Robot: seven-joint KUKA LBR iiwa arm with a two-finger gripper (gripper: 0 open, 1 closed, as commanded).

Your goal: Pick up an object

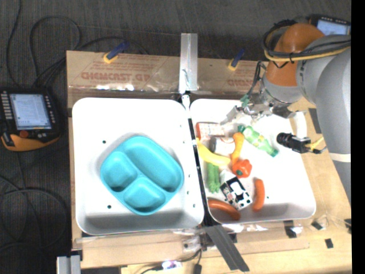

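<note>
My gripper [249, 108] hangs over the far part of the right bin [296, 176], below the arm's orange band. Just under and in front of it lies a green bottle [260, 140]. Left of that, a red and white packet [210, 131] rests against the bin's far left corner. An orange pepper-like piece [240, 157] and a yellow banana [210, 155] sit mid-bin. Nearer the front are a green cucumber [213, 179], a black and white box [236, 192], a red sausage [223, 207] and an orange sausage [258, 194]. Nothing shows in the gripper.
The left bin [91, 124] holds a teal divided plate [142, 173]. A black cylinder [290, 141] juts in from the arm's side at the right bin's right rim. A teach pendant [27, 117] lies on the floor at far left.
</note>
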